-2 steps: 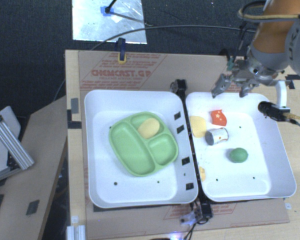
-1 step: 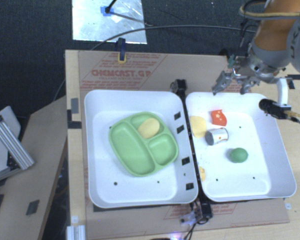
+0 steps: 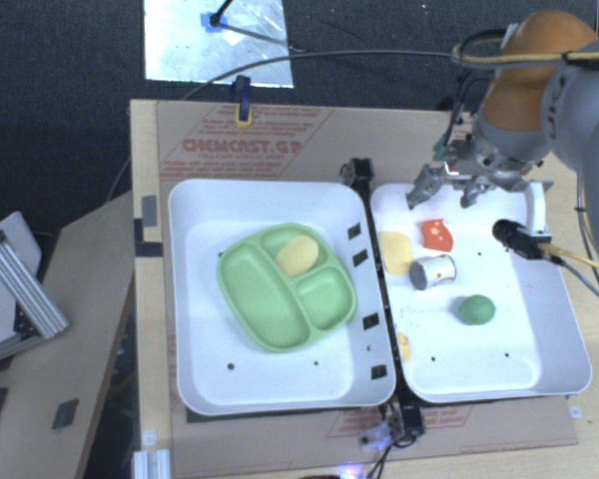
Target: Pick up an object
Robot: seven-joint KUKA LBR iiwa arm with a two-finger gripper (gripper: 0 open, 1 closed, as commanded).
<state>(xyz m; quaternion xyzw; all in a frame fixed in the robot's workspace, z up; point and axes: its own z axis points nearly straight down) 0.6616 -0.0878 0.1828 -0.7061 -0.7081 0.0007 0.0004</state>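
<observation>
Above the far part of the right bin (image 3: 539, 347), just beyond the red block (image 3: 436, 235), the pincer (image 3: 440, 198) hangs with its two fingers spread and nothing between them; no object is lifted, so the pick is judged as not yet made; descent, closure and lift are left to do.

The red block lies nearest below the pincer and is the likely target. A pale yellow piece (image 3: 395, 250) lies just beside the red block on the side toward the left bin (image 3: 200, 228); a white cylinder (image 3: 432, 270) lies just beside it on the camera side; a green ball (image 3: 475, 309) lies further toward the camera, apart from it. Well apart from the red block, across the divider, a green divided plate (image 3: 270, 312) carries a yellow lump (image 3: 298, 255) in one compartment.

Open room: bare bin floor flanks the red block on the arm's side; the two close neighbours crowd the other sides, so a spread finger could strike either; the bin's far wall stands near, beyond the red block, limiting travel that way.
</observation>
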